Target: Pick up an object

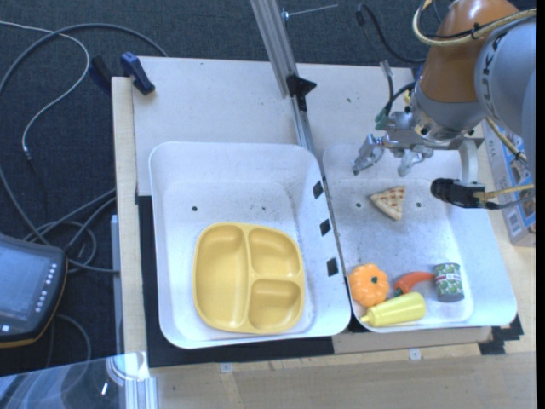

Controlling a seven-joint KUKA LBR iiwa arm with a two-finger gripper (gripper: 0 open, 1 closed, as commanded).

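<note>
Bare right bin (477, 228) floor surrounds the pizza slice (388, 201); open pincer (385, 162) hovers near its far rim.

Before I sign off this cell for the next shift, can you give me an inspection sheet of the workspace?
Surface: two white bins side by side on a bench.
Job's things: pizza slice, pumpkin, yellow corn, orange carrot, green can, all in the right bin.
Clutter: yellow divided tray in the left bin.
Claw: claw open, above the pizza slice, holding nothing.
Cables: black cables on the floor at left.
Surroundings: dark screen at left.
</note>
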